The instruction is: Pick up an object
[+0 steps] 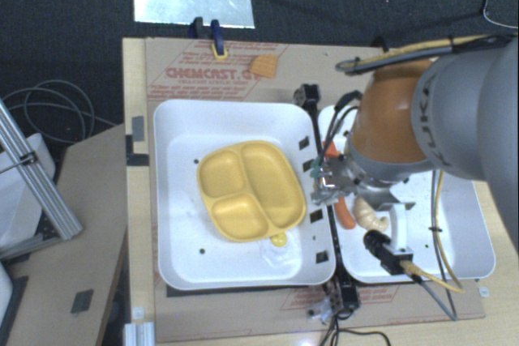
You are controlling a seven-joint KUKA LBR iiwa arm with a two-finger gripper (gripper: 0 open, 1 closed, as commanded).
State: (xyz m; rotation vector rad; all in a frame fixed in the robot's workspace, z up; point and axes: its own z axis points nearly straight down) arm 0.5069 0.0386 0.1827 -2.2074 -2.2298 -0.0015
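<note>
Reaching in from the right, my grey arm hangs over the near-left part of the right bin, with its orange band covering much of that bin's floor. My gripper sits low at the divide between the two bins, just above the right bin's left wall, and from this angle I cannot tell whether it is spread or pressed together; nothing shows clearly as gripped in it. Just below the gripper, inside the right bin, lie a small orange piece and, touching or nearly touching it on its right, a cream-coloured knobbly piece. The left bin holds a yellow three-compartment plate, lying flat and turned at a slant near the bin's middle. A small yellow bit rests against the plate's lower edge, and a faint clear item lies just beneath that. Both bins rest on a brown cardboard sheet.
</note>
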